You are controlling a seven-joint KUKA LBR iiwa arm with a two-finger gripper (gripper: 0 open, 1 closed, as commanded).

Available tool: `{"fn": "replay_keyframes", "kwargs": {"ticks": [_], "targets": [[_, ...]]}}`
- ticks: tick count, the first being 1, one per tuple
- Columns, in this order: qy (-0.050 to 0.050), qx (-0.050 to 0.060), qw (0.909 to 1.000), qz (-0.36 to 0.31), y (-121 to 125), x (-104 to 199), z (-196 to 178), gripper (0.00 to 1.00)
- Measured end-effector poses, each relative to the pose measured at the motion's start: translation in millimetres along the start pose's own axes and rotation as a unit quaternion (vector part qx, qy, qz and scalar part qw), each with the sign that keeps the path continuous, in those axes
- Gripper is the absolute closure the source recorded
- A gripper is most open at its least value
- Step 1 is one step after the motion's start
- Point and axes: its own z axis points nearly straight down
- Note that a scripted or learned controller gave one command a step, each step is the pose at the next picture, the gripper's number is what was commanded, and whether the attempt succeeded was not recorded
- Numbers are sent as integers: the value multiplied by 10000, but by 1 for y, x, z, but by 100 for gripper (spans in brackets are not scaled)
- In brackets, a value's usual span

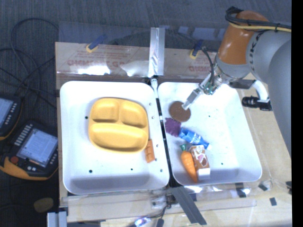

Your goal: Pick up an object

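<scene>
Camera view shows the gripper (188,101) low in the right bin (236,126), tip at the brown disc (179,111) near frame centre — grip state I cannot tell — so we're at the grasp; next comes a clean lift.

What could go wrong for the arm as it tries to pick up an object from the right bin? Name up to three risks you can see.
1. The gripper sits right at the flat brown disc; such a low, thin piece may slip from the fingers.
2. The disc lies close to the bin wall, so the gripper could bump it.
3. The purple object, blue packet, carrot and small carton are crowded together; a grasp there may nudge neighbours.
</scene>
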Motion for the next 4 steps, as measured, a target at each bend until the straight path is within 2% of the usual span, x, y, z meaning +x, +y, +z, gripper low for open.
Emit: {"fn": "replay_keyframes", "kwargs": {"ticks": [1,2,3,4], "targets": [[-32,-36,9957,-926,-2,27,55,0],[-9,-36,9959,907,2,14,55,0],[-27,-35,9959,903,3,14,45,100],[14,-3,9960,890,44,57,-38,100]]}}
